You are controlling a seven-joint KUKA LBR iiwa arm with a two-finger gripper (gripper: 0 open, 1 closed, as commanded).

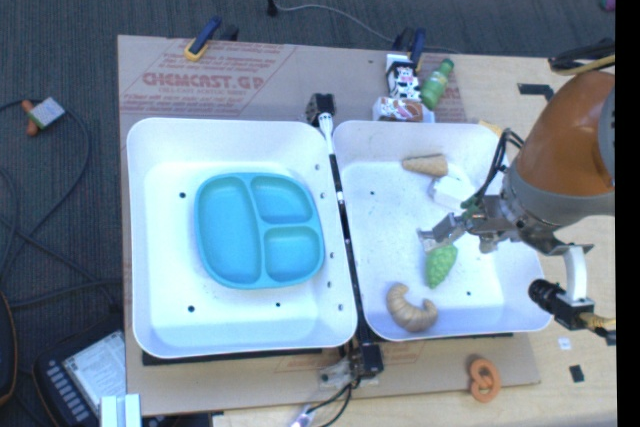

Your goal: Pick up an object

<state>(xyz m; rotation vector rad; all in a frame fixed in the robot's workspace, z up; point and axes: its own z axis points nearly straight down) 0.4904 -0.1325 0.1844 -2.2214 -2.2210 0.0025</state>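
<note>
Lying just below and slightly left of the gripper, whose jaws stand apart with nothing between them, the green toy vegetable rests in the right bin with its long axis running roughly upright, tilted slightly.

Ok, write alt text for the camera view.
A grey and orange robot arm reaches from the right into the right white bin, its gripper just above a green toy. The left bin holds a blue divided plate.
</note>
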